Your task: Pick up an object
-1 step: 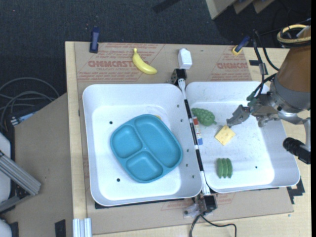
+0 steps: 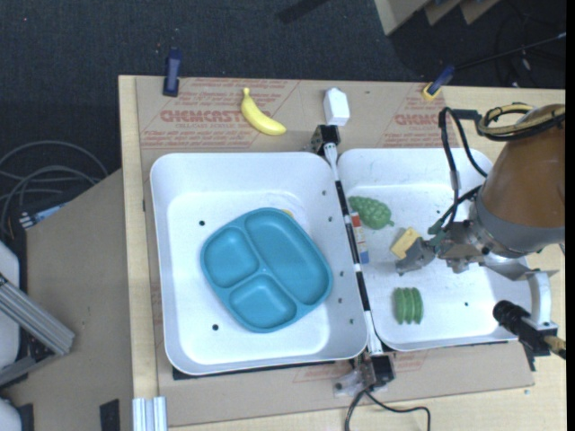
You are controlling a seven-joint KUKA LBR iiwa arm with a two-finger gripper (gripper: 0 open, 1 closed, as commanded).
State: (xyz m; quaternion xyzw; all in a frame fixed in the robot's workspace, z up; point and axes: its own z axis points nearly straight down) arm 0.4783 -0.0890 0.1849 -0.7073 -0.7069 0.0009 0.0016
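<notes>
Blue plastic, a three-compartment tray [image 2: 263,268], fills the left bin [image 2: 171,187] well off to the left of the gripper [image 2: 412,257], flat and wide, a poor thing for two fingers unless taken by its rim. Behind that bin, on the cardboard bench top [image 2: 216,115], lies a yellow toy banana [image 2: 259,117], far from the jaws and outside either bin. Across the divider, in the right bin [image 2: 395,164], a bumpy green vegetable-like toy [image 2: 371,213] sits up and to the left of the gripper, near but apart from it. A small yellow block [image 2: 404,241] lies right at the gripper tip, touching it or just above it; it may be between the fingers, but I cannot tell, nor whether the jaws stand apart or together, since the dark tip is too small and blurred. Just below the gripper rests a ribbed green piece [image 2: 409,304], clear of it. The block looks the likeliest target: light, stiff and smooth by its look, so probably prone to slipping sideways; a hold across its two flat opposite faces, near the middle, should serve best
</notes>
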